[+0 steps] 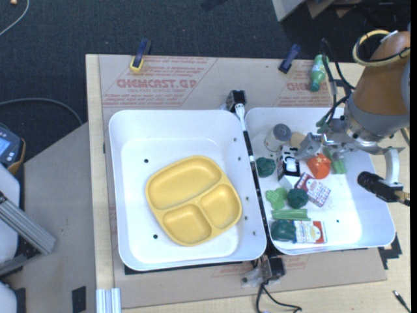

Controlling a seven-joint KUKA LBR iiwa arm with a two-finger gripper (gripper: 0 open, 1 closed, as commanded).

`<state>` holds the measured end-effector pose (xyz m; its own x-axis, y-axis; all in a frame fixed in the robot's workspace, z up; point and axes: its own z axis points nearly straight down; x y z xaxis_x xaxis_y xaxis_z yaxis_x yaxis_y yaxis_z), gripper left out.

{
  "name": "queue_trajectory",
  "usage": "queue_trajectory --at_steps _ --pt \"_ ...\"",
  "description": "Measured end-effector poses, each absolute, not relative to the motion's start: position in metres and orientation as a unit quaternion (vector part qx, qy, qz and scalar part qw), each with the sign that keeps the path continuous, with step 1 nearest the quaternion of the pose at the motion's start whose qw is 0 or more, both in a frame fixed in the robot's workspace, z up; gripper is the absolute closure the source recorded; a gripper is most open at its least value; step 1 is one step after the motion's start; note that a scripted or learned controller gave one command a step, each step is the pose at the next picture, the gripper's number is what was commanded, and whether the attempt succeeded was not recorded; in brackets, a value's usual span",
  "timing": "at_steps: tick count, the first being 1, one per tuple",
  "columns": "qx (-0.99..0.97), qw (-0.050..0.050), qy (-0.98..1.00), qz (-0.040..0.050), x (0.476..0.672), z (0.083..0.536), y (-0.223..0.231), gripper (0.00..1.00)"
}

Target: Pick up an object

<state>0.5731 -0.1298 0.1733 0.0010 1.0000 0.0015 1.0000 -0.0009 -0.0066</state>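
The gripper (311,150) hangs over the right bin (374,230), jaws' state unclear; the orange toy (319,167) (likely light, smooth plastic) suits a grip across its middle.

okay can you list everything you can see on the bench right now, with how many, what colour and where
White bins: 2, side by side on the bench.
Divided plate: 1, yellow, in the left bin.
Small toy items: a cluster in the right bin, mostly green, with one orange-red piece, a grey round one and red-and-white packets; exact count hard to tell.
Bottle: 1, green, on the board behind the right bin.
Clamps: 2, blue, at the board's far edge.
Board: 1, brown with red lettering, under the bins.
Arm: 1, grey with orange band, over the right bin.
Gripper: 1, low among the items, beside the orange-red piece.
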Motion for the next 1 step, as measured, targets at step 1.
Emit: queue_trajectory --at_steps 1 --pt "-0.707 0.003 -0.707 0.0016 0.5725 0.1299 -0.1315 0.00"
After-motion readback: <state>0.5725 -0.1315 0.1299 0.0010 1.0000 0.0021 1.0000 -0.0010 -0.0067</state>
